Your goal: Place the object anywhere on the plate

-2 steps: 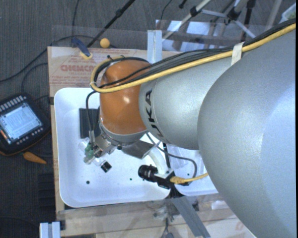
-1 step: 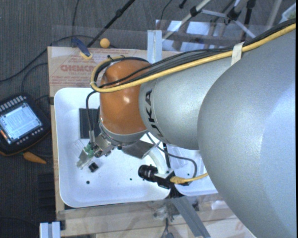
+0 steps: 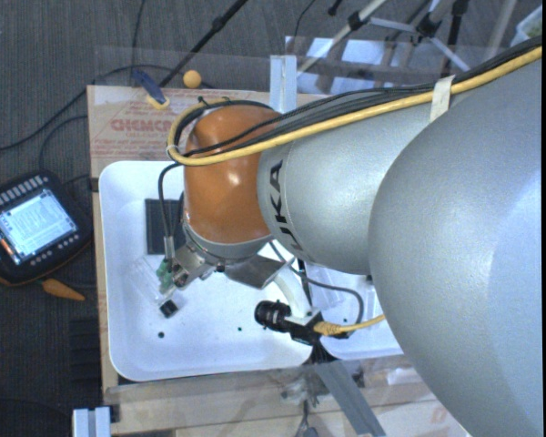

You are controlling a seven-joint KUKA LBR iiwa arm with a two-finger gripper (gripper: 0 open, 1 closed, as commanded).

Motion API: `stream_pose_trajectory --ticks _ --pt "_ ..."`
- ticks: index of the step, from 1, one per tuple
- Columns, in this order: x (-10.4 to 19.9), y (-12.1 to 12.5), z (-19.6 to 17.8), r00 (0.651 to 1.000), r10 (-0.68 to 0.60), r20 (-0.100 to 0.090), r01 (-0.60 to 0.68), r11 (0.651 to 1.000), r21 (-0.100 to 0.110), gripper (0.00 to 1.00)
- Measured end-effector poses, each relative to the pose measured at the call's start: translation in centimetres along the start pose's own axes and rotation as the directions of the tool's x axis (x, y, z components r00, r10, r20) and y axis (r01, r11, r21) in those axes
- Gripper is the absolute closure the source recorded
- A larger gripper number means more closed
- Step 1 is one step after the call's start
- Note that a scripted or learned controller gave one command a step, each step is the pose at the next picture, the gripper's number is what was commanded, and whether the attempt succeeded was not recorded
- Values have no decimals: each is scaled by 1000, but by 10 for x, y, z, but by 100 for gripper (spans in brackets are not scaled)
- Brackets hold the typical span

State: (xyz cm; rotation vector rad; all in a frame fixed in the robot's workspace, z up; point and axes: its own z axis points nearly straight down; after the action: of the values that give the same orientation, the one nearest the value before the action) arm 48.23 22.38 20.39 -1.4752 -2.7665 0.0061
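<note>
End effector (image 3: 168,291) hovering over left white bin (image 3: 127,335), 8 o'clock of orange band (image 3: 220,189) | grip state: cannot tell | teach pendant (image 3: 29,228) lying at 9 o'clock.

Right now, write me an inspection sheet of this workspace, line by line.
Surface: white bin on the bench, its right part hidden under the arm.
Job's things: a plate cannot be made out; a small dark object lies on the bin floor below the tool.
Clutter: dark flat rectangle near the bin's left side; small dark specks on the floor.
Tool: tool low over the bin; finger state cannot be told.
Cables: yellow cable and black cables run along the arm; a black connector hangs under it.
Surroundings: handheld pendant on the floor at left; tripod legs at top.
</note>
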Motion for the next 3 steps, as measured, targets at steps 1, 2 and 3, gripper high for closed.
stream_pose_trajectory --ticks 1,2,3 --pt "-1 0 -109 984 -176 6 176 984 -5 100" --pt "5 3 -15 969 -247 3 247 969 -3 100" --pt "2 3 -119 798 -603 7 603 798 -2 100"
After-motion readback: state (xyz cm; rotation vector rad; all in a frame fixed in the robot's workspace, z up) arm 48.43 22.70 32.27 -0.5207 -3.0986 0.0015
